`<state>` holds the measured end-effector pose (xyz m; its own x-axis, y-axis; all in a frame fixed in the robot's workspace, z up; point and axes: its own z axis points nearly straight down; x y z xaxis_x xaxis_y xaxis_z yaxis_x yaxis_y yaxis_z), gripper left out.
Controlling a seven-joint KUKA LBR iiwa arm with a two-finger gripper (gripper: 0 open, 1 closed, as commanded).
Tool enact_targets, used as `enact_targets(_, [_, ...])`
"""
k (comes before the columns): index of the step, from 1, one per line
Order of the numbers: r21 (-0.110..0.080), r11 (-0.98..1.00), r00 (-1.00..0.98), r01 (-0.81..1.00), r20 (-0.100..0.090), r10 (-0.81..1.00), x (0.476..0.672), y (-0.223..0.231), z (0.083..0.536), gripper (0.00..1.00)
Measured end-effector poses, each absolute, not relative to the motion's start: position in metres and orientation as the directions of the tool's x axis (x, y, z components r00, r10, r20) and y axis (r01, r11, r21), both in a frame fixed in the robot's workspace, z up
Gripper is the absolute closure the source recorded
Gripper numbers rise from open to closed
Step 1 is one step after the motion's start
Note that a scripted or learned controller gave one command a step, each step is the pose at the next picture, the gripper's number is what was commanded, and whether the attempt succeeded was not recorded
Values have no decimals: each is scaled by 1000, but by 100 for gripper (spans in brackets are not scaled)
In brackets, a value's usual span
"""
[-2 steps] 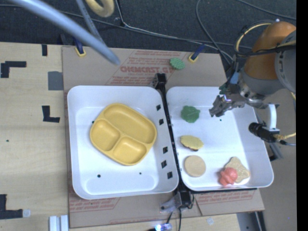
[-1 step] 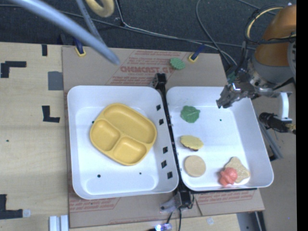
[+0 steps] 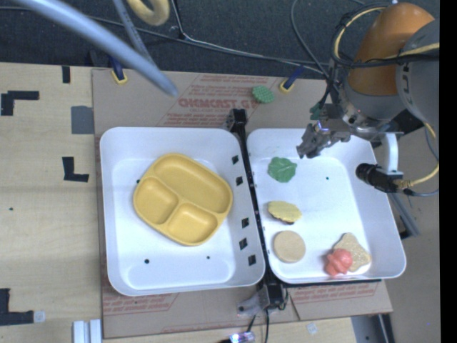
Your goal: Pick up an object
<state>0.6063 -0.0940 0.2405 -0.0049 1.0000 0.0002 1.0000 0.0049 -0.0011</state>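
Observation:
The right bin (image 3: 371, 213) holds a green leafy piece (image 3: 282, 168), a yellow flat piece (image 3: 284, 211), a round tan cookie (image 3: 289, 246) and a red and tan piece (image 3: 345, 257). My gripper (image 3: 313, 144) hangs over the bin's far part, just up and to the right of the green leafy piece. Nothing shows between its fingers. The left bin (image 3: 121, 191) holds a yellow divided plate (image 3: 183, 199).
Another small green piece (image 3: 263, 94) lies on the cardboard behind the bins. A black clip (image 3: 235, 120) sits at the top of the divider between the bins. Cables (image 3: 314, 41) loop above the arm. A black cylinder (image 3: 375, 176) on the arm overhangs the bin's right side.

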Motion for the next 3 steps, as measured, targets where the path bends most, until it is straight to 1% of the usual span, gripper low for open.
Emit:
enact_targets(2, [-2, 5, -5, 1000, 0, 1000, 604, 8, 218, 100])
enact_targets(3, [-1, 7, -7, 1000, 1, 1000, 600, 63, 224, 100])
